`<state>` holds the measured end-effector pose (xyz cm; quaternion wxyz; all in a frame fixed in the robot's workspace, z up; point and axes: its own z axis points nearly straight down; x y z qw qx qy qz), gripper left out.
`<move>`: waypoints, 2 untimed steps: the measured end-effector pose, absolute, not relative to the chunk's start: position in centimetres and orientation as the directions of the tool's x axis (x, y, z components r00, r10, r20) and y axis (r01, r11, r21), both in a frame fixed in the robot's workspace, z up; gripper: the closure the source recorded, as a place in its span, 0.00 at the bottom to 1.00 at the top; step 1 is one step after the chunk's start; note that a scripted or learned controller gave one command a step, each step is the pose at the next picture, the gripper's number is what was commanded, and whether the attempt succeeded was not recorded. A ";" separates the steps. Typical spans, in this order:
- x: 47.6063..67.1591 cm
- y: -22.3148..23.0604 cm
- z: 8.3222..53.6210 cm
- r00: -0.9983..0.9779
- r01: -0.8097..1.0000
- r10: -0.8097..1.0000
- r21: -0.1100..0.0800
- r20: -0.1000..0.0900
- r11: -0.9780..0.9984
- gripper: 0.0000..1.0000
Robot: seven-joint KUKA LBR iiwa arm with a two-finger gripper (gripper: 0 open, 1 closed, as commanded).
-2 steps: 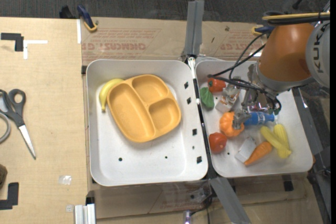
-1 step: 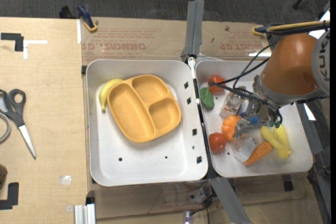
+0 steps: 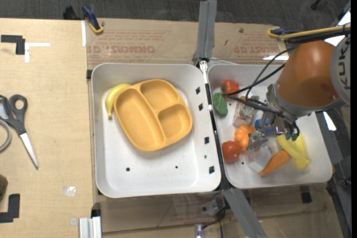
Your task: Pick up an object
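Much of the right bin (image 3: pixel 318 173) was hidden beneath the arm's orange band (image 3: pixel 309 75) and a tangle of dark cables, so the toys under them could only be partly made out. The hand (image 3: pixel 257 139) hung low over the middle of that bin, and whether it was clenched or released could not be told, because its metal parts blurred into the clutter below. An orange ball (image 3: pixel 243 135) lay touching or just beside the hand on its left edge, and a red tomato (image 3: pixel 231 150) sat just below and left of that. A carrot (image 3: pixel 274 163) lay slanted just below and right of the hand, with a yellow corn cob (image 3: pixel 295 149) beside it toward the bin's right wall. A green vegetable (image 3: pixel 220 104) rested against the bin's left wall, well above the hand, and a red pepper (image 3: pixel 229 87) sat near the top left corner, partly crossed by a cable. In the left bin (image 3: pixel 150 175) an orange divided plate (image 3: pixel 152 114) lay tilted, and a banana (image 3: pixel 114 97) curved along its upper left rim, half covered by it. On the tabletop (image 3: pixel 44 92) at the far left, scissors (image 3: pixel 20 125) lay with their handles cut off at the picture's edge.
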<state>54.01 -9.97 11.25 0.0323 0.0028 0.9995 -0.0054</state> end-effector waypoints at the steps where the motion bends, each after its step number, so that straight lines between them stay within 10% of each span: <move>1: 51.3 -10.2 10.9 -0.999 0.018 0.018 -0.005 -0.047 1.000 0.00; 2: 59.6 -9.6 10.7 -0.996 0.091 0.091 0.000 0.018 0.996 0.00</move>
